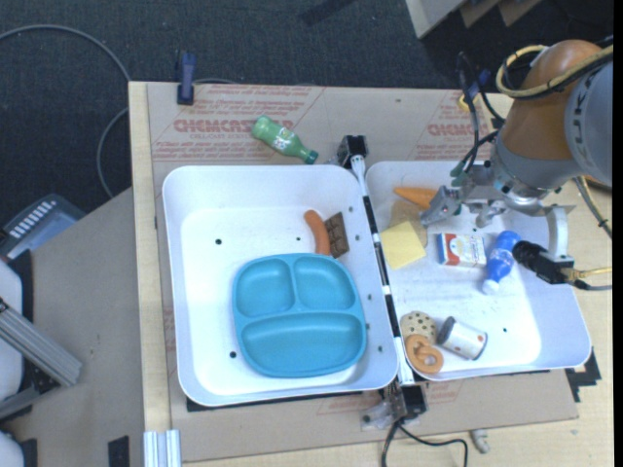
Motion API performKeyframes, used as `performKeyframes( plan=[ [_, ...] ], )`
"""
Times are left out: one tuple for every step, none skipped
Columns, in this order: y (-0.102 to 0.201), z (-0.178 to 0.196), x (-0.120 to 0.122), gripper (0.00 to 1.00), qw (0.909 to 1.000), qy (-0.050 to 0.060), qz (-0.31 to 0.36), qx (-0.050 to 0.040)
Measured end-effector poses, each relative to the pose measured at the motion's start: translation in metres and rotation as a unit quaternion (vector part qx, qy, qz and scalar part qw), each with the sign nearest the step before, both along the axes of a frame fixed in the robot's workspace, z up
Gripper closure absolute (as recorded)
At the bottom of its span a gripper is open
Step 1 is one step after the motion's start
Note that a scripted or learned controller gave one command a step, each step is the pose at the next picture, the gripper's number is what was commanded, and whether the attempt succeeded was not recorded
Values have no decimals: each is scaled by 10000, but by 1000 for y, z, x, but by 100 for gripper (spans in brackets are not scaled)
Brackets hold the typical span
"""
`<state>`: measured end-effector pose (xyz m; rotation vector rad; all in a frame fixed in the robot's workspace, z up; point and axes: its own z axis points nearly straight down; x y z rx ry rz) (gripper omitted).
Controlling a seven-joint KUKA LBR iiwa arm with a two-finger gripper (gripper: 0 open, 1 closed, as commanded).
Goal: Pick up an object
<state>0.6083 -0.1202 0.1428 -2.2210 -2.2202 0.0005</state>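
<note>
Nearest the camera, at the front of the right bin (pixel 560 343), lie a pretzel (pixel 425 355), a chocolate-chip cookie (pixel 415 323) touching it, and a small white can (pixel 461 339) on its side just to their right. Farther back in that bin sit a yellow sponge-like block (pixel 403 244) near the left wall, a small red-and-white carton (pixel 458 250), a blue-capped bottle (pixel 498 261) lying tilted just right of the carton, and an orange carrot-shaped piece (pixel 417 196) toward the back.

The gripper (pixel 474 205) hangs over the rear of the right bin, above and just behind the carton; whether it is wide or narrow cannot be told, and nothing is seen between its fingers. The grey arm with its orange band (pixel 548 86) reaches in from the right.

In the left bin (pixel 190 261), a blue divided plate (pixel 298 314) lies at the front right. Behind it lie a sausage (pixel 316 230) and a brown chocolate bar (pixel 337 234), touching each other.

On the surface (pixel 234 125) behind the left bin lies a green bottle (pixel 282 138), on its side.
</note>
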Motion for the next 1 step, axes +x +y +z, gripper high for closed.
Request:
performKeyframes(
  plan=[
    [25,-56,36,0,10000,-28,3,-7]
  ],
)
